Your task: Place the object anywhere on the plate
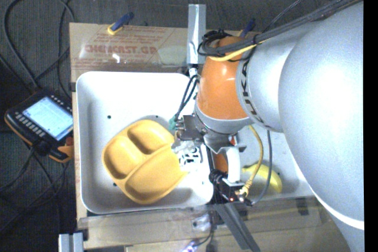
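The yellow banana-like object point(267, 180) lies in the right bin point(288, 192), just to the view's right of the gripper point(190, 153). Its long axis runs roughly across the view, and the arm partly hides it. The gripper hangs over the yellow plate's point(139, 156) right edge; I cannot tell how far open it is.

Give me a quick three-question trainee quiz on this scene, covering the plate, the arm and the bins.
1. True or false: the yellow divided plate lies in the right bin.
2. Multiple choice: what colour is the band above the wrist of the arm? A blue, B orange, C green.
3. Fill in: the yellow banana-shaped object, partly hidden by the arm, lies in the ____ bin.

Key: 1 false, it lies in the left bin; 2 B; 3 right.
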Robot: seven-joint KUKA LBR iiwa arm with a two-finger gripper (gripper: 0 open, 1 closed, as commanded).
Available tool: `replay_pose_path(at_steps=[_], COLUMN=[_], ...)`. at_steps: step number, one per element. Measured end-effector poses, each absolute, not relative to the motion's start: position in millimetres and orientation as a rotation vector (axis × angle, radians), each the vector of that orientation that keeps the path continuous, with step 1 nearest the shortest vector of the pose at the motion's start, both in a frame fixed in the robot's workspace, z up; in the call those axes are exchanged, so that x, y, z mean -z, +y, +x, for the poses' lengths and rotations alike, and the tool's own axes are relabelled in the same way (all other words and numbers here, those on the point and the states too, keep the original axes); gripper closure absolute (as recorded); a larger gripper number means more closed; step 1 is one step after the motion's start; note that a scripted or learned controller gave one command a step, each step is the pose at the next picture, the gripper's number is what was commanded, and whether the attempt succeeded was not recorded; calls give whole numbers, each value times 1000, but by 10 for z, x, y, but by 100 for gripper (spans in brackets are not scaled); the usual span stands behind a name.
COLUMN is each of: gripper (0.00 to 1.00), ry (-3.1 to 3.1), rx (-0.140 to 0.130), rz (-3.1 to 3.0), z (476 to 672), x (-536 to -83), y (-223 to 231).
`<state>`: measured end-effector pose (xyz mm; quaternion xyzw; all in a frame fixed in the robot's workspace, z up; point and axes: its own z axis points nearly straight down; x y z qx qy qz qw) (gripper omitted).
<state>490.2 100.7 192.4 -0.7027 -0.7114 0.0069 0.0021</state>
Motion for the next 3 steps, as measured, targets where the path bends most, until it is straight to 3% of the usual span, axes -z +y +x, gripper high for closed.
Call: replay_pose_path(at_steps=[1,2,3], gripper=[100,100,0], ry=[-1452,-1167,-1167], rx=[26,-13,-14], rz=[-2774,-2921,-2921], z=[4867,4826,4825], x=[-1170,-1756,-1755], y=[1347,1503,1503])
